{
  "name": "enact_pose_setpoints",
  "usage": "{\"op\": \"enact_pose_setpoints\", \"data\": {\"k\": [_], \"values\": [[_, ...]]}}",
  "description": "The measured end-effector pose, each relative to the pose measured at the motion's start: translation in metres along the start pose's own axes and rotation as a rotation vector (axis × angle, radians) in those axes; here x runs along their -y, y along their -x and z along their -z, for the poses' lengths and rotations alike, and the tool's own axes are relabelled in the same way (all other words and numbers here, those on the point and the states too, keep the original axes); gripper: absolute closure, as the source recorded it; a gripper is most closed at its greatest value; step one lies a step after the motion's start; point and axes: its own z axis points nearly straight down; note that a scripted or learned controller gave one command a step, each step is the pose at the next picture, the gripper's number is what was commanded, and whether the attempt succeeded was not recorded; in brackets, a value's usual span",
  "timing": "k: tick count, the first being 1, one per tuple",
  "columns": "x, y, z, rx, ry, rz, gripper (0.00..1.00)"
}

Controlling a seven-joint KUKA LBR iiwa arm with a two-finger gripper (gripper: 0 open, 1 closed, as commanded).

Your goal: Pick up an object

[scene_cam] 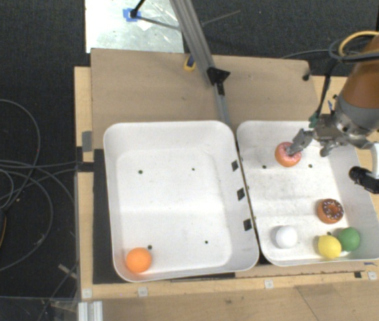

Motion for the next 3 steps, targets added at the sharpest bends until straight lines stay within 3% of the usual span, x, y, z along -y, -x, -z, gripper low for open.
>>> {"op": "enact_pose_setpoints", "data": {"k": [1, 2, 3], "values": [[-0.001, -0.001, -0.063, -0.001, 0.000, 0.000, 0.00], [-0.002, -0.001, -0.068, 0.001, 0.006, 0.000, 0.00], [-0.004, -0.001, -0.056, 0.001, 0.010, 0.000, 1.00]]}}
